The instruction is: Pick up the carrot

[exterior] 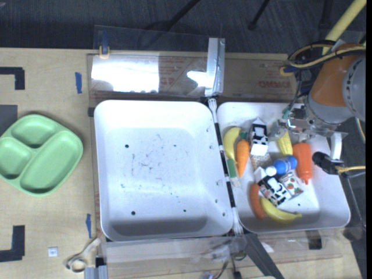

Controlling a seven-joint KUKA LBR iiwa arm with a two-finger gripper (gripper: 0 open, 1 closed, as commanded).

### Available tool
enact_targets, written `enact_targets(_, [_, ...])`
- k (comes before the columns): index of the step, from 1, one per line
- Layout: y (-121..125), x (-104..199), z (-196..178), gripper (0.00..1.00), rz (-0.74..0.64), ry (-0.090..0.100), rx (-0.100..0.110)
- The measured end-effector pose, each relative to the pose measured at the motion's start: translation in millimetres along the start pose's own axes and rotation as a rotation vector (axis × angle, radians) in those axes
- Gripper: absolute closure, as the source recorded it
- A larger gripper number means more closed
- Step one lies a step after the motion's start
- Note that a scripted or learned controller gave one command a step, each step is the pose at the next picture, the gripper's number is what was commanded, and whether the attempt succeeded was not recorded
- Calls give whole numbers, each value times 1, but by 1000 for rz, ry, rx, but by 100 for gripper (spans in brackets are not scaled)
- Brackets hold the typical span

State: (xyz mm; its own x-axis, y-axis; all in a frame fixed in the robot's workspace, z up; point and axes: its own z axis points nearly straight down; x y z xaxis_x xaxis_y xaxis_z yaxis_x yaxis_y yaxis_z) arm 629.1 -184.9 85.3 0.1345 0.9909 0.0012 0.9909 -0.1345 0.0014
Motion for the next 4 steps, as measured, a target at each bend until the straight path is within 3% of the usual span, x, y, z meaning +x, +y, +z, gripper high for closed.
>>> enact_targets(1, [-7,-24,-71,0,58,-2,-1])
enact_targets(2, [-6,-24,-81,100,57,-1,-4])
enact_targets(3, [-50,-38,-98,100,2,0,1])
enact_targets(4, [-51,-34,-122,100,-297,-2,-3])
